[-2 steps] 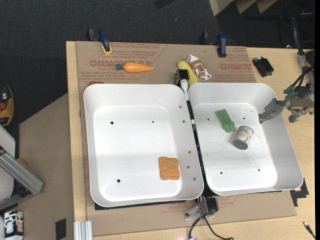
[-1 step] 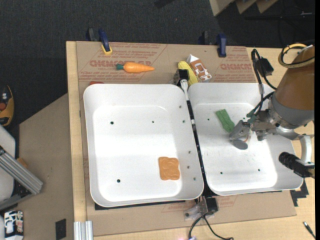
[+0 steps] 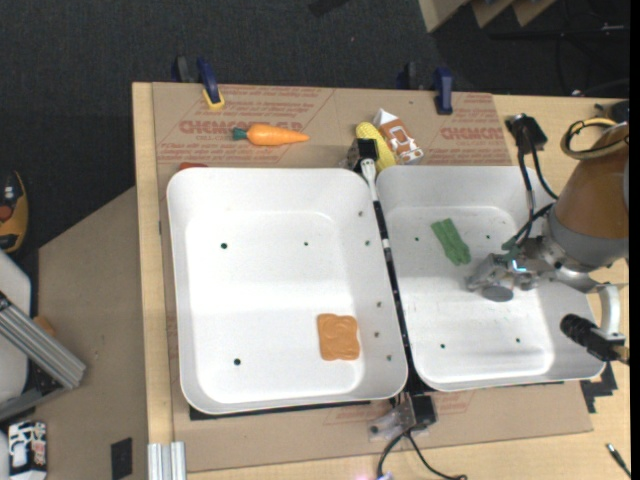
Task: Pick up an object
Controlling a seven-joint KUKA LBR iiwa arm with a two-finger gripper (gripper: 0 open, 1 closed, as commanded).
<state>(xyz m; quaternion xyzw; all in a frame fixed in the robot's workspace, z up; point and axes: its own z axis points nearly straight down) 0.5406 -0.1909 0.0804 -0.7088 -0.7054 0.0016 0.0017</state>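
Note:
A flat green piece lies tilted in the right bin, toward its far middle. An orange-brown square slab rests in the left bin, near its front right corner. My gripper hangs low over the right bin, just right of and below the green piece, apart from it. The grey arm with its orange band comes in from the right edge. Nothing shows between the fingers.
An orange carrot lies on the cardboard behind the left bin. A yellow item and a small brown-and-white pack sit behind the seam between the bins. Blue clamps hold the board's far edge. Black cables run at the right.

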